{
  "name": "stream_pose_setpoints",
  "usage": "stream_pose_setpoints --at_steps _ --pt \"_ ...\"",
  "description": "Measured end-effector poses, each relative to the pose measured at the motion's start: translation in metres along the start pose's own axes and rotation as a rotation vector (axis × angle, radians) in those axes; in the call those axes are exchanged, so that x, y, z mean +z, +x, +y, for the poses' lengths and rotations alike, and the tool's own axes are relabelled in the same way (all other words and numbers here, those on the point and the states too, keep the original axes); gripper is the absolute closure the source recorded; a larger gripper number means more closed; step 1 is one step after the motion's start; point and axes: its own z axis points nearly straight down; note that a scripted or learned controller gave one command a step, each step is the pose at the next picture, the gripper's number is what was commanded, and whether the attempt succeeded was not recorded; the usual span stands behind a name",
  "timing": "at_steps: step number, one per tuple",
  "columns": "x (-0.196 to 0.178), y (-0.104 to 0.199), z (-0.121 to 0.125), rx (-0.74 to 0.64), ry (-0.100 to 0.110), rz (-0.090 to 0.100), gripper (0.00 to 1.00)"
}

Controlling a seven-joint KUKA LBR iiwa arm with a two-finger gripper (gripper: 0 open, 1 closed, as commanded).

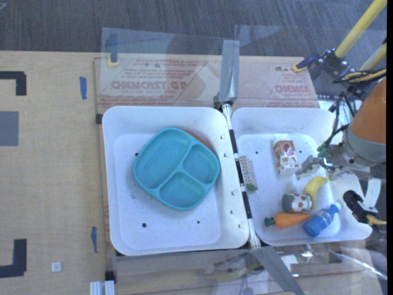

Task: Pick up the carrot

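Note:
The carrot (290, 220), orange with a green top pointing left, lies near the front of the right bin (264, 125). It sits between a grey and white toy (295, 201) and a blue bottle (319, 221). My gripper (316, 163) hovers over the right side of that bin, above a yellow banana (315, 185) and well behind the carrot. It is open with nothing between its fingers.
A small orange and white carton (284, 155) stands behind the toy in the right bin. The left bin (123, 134) holds a teal divided plate (177, 168). A dark strip (248, 172) lies on the ridge between the bins. Cables and yellow bars stand at the far right.

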Motion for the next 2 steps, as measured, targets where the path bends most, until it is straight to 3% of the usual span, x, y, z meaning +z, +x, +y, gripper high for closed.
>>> stream_pose_setpoints --at_steps 1,2 --pt "0.017 -0.014 -0.002 -0.197 -0.01 0.008 0.0" --pt "-0.061 0.067 -0.011 -0.151 0.0 0.001 0.0"
